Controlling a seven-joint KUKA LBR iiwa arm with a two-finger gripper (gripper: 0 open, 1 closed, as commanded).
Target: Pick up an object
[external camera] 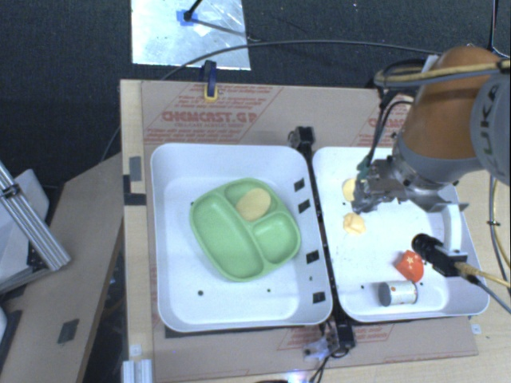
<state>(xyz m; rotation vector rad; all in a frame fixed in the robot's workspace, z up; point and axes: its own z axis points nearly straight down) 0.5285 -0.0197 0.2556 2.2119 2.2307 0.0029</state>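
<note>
Camera view:
- Two white bins sit side by side on a brown board [231,110] with red print.
- Left bin [172,238]: holds a green plate [231,242] with three compartments, one long and two smaller.
- A pale yellow lump [255,203] lies in the farther of the two small compartments. The other two compartments are bare.
- Right bin [375,250]: the arm [455,110], grey with an orange band, reaches in from the right over the bin's far half.
- Gripper [363,196] is low over the far-left part of the right bin, near the wall shared with the left bin. From this angle I cannot tell how far it is open, and nothing is seen held in it.
- A yellow bit [348,188] shows just beside the gripper on its left, partly hidden by it. Contact cannot be judged.
- A yellow piece [354,224] lies on the bin floor just nearer than the gripper and apart from it.
- A red thing [409,266] lies toward the near-right of the right bin, well apart from the gripper.
- A grey and white can [398,294] lies on its side just in front of the red thing, near the bin's front wall.
</note>
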